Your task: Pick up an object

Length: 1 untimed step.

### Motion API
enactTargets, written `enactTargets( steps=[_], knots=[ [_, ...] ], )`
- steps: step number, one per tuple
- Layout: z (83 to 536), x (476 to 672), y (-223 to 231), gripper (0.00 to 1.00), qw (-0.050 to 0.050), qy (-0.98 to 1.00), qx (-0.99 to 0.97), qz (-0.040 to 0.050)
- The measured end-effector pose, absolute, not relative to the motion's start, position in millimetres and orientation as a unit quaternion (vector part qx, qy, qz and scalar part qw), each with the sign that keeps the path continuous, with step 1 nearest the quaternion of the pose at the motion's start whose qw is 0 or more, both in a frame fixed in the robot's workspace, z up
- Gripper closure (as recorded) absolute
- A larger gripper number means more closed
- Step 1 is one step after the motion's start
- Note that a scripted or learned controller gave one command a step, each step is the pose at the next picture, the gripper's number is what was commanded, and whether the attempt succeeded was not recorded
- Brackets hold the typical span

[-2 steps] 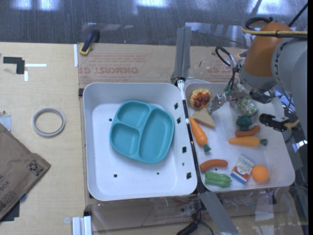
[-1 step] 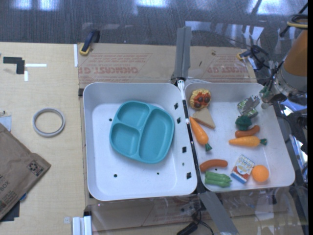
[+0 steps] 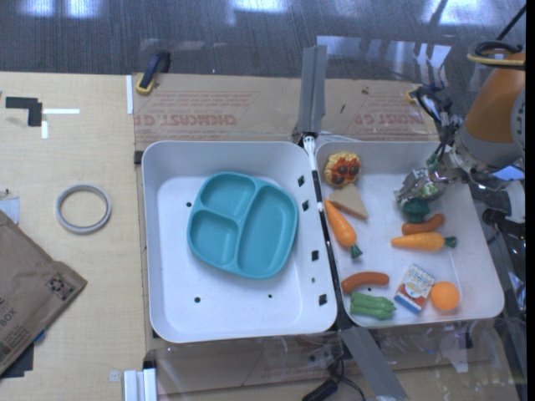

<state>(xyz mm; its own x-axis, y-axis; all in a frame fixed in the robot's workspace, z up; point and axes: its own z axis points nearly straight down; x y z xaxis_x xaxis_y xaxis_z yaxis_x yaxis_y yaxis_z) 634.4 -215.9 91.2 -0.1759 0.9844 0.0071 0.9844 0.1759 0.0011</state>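
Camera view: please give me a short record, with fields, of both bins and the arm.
left bin: holds a teal divided plate
right bin: toy food, with two carrots, a sausage, an orange, a small carton
arm: gripper above the right bin's back part
jaws: state unclear

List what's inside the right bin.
In the right bin: two carrots, two sausages, a green pepper, an orange, a small carton, a bread wedge and a pizza slice. The tool covers whatever lies beneath it.
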Motion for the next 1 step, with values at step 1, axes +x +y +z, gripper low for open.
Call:
enactTargets(
  steps=[1],
  knots=[
    [101.1,634.7,-218.5,1.00,-0.001,-0.767,-0.642,-0.0012]
  ],
)
